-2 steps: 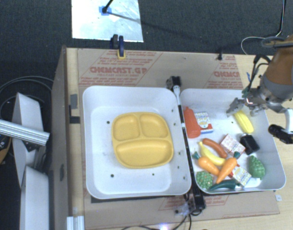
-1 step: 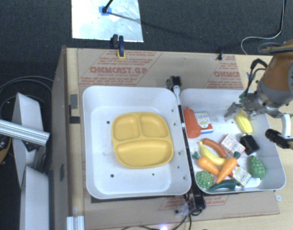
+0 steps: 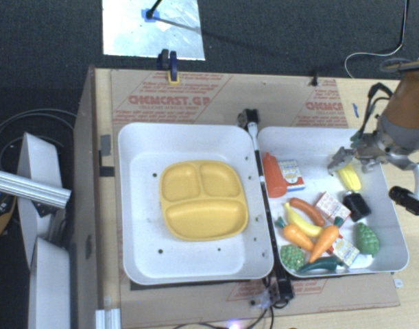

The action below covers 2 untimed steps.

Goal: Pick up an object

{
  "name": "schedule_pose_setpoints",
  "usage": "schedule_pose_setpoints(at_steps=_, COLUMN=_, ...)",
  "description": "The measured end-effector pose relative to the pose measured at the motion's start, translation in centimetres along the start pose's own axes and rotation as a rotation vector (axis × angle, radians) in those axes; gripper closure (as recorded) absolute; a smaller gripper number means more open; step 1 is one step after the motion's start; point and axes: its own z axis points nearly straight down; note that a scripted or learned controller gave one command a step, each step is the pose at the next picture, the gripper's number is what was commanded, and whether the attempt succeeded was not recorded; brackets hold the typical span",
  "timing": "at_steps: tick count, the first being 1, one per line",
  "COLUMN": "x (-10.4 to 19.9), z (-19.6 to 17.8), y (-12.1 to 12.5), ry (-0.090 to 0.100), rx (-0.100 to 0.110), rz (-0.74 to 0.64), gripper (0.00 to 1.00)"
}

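right bin (image 3: pixel 394 256) near edge: broccoli (image 3: pixel 292 256), dark green pod (image 3: pixel 317 266), small carton (image 3: pixel 346 251), green bumpy fruit (image 3: pixel 366 238). just beyond: carrot (image 3: pixel 325 240), orange piece (image 3: pixel 297 236), banana (image 3: pixel 303 221), sausage (image 3: pixel 306 210), black block (image 3: pixel 355 205), red-white packet (image 3: pixel 331 206). toward far edge: orange-red bottle (image 3: pixel 273 175) by left wall, blue-red carton (image 3: pixel 290 173), yellow corn (image 3: pixel 349 178). fingers (image 3: pixel 350 157) hung over far right part of bin, spread open, nothing between, just above corn. left bin (image 3: pixel 137 184) carried yellow divided plate (image 3: pixel 202 199) at centre. table (image 3: pixel 195 94) far edge: blue-yellow clamp (image 3: pixel 170 63).
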Motion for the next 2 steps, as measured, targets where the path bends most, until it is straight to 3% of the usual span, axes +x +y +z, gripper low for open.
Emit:
schedule_pose_setpoints(at_steps=1, x=0.1, z=4.4, y=0.8, ry=0.001, rx=0.002, rz=-0.003, gripper=0.00)
schedule_pose_setpoints(at_steps=2, x=0.0, z=1.2, y=-1.5, ry=0.001, rx=0.001, rz=-0.001, gripper=0.00)
